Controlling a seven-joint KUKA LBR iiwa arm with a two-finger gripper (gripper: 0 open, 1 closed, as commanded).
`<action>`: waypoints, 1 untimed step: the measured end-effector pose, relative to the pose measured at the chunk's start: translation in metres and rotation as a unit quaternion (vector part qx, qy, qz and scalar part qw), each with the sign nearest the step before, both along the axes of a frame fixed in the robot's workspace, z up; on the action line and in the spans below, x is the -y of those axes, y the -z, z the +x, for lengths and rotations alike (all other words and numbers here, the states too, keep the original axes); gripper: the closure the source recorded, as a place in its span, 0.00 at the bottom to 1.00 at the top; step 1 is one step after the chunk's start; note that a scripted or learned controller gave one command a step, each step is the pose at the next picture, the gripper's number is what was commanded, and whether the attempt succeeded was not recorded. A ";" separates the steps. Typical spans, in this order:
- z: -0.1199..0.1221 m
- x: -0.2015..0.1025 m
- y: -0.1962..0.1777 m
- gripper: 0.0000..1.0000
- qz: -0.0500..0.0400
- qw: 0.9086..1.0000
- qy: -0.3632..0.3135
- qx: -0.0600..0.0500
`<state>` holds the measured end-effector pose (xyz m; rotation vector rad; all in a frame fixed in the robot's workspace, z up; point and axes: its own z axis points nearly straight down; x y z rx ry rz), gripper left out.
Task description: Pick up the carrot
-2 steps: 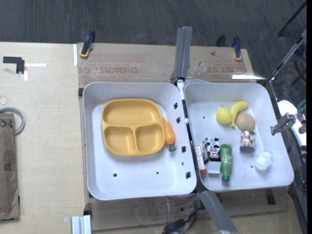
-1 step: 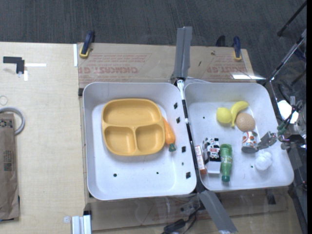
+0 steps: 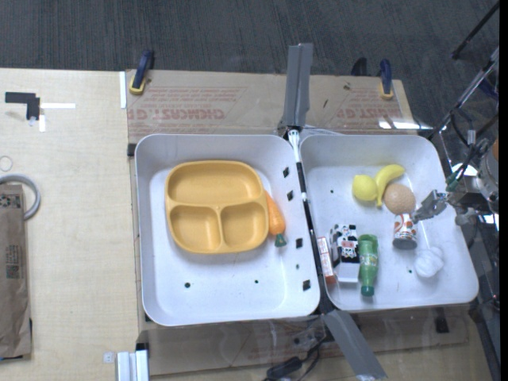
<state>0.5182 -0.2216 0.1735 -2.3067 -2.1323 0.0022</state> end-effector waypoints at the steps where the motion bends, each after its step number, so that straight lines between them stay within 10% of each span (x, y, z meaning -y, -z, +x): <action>1: 0.043 -0.025 0.077 0.00 0.000 0.998 -0.066 0.000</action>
